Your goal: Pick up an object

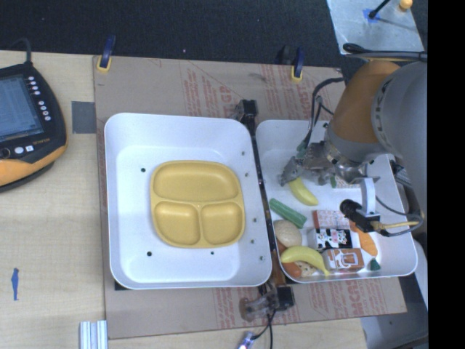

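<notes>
Bottommost in the right bin point(407, 267) lie a banana point(301, 254), an egg point(286, 232) and small cartons point(336, 240). Higher up, the gripper point(296, 171) hangs low just above a yellow pepper point(303, 191), jaws seemingly apart, nothing between them. Judged as the approach step; next it must descend and close on the pepper.

Divided tray point(197, 202) in left bin point(123, 195), toy foods in right bin point(280, 140), pendant point(25, 126) far left.

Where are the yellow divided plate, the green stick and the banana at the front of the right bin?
Plate point(196, 201): camera view, on the ridge between its compartments.
Green stick point(288, 213): camera view, on its middle.
Banana point(304, 255): camera view, on its curved yellow body.
</notes>
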Controlling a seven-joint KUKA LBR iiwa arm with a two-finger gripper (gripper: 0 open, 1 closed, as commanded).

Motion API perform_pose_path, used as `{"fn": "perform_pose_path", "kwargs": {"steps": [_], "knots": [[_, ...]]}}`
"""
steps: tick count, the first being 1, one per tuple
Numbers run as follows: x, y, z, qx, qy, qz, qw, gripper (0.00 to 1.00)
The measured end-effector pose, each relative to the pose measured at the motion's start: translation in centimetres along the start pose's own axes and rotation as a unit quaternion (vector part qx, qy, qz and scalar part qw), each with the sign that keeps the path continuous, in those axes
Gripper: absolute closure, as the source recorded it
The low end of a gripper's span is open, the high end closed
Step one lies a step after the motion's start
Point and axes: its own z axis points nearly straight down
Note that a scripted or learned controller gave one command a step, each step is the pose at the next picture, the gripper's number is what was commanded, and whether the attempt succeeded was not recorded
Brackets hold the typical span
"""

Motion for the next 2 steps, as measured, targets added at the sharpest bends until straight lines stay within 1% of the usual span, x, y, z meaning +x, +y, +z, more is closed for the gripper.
{"fn": "perform_pose_path", "kwargs": {"steps": [1,2], "knots": [[-0.1,0.0,-1.0,0.001,0.0,0.0,1.0,1.0],[6.1,-2.0,-10.1,-0.001,0.001,0.0,1.0,1.0]]}}
